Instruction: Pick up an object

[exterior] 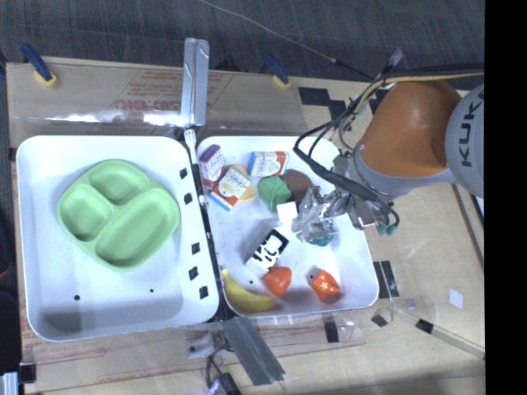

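Our jaws [317,220] hang low in the right bin [362,257]; we cannot tell if they are open. Just left sits a small white block [286,213]. It looks light and hard, so we should pinch its flat sides.

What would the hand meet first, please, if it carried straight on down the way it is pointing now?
Probably the right bin's white floor, beside the black-and-white box. The hand hangs over a bare patch there, though depth is hard to judge.

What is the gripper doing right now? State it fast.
Gripper: low over the right bin, beside the green object; open or shut cannot be told, and no object is seen held.
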You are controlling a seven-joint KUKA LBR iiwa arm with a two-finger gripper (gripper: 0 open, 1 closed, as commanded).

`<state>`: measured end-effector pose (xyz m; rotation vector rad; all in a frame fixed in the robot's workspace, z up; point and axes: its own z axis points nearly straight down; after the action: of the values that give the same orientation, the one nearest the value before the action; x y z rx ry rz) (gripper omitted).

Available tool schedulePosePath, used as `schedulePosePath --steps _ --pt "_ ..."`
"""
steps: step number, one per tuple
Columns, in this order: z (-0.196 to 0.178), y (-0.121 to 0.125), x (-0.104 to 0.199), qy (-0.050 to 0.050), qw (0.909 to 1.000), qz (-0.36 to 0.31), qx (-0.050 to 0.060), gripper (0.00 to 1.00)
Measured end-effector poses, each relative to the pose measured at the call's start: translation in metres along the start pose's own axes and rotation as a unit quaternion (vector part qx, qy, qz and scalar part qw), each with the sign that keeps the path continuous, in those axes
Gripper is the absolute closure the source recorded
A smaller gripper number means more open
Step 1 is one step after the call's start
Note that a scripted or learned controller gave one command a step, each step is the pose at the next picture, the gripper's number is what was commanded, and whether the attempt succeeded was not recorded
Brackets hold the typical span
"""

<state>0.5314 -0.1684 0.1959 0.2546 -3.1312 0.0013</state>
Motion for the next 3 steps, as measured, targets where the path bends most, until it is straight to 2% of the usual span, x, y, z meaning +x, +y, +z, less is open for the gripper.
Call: schedulePosePath --steps 1,2,3 --pt "0.0 0.001 -0.001 0.0 1.0 -0.001 0.0 0.0" --pt "0.085 0.02 0.01 -0.021 0.9936 -0.111 0.009 0.0" --pt "0.084 0.06 0.01 -0.002 0.9875 -0.157 0.0 0.0"
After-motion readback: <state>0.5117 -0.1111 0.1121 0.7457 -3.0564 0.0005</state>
